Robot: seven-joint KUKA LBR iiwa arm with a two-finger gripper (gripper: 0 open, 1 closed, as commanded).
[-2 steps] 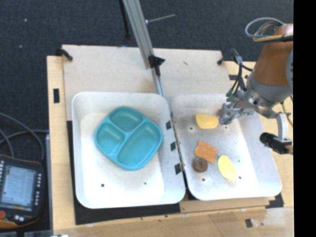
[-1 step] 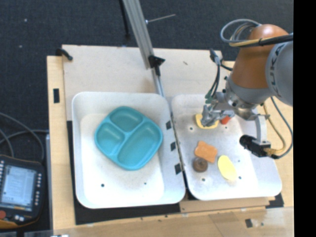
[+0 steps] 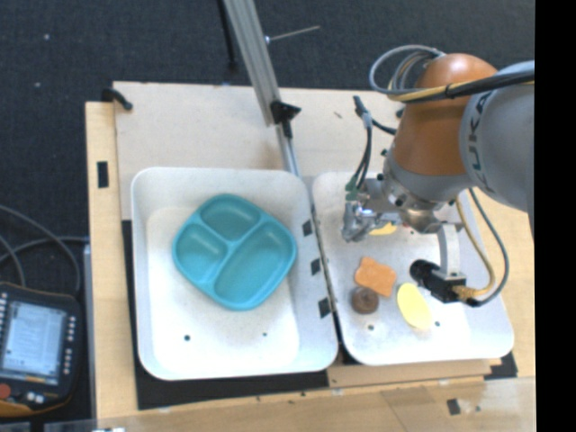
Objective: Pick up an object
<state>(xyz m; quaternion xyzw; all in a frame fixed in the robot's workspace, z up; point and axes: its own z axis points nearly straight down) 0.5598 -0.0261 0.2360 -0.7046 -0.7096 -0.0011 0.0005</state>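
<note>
Claw [image 3: 356, 224] hung low over the right bin's [image 3: 486, 331] far-left part; whether it was spread I could not tell. Orange block [image 3: 375, 276], nearer, was probably the cleanest target: centre above it, then descend straight.

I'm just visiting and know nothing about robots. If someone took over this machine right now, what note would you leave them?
Gripper: low over the far part of the right bin; nothing seen between its fingers.
Right bin: orange block, brown round piece, yellow oval piece, and a yellow bit beside the gripper.
Left bin: teal divided plate.
Done: nothing lifted.
Left: grasp one object and raise it.
</note>
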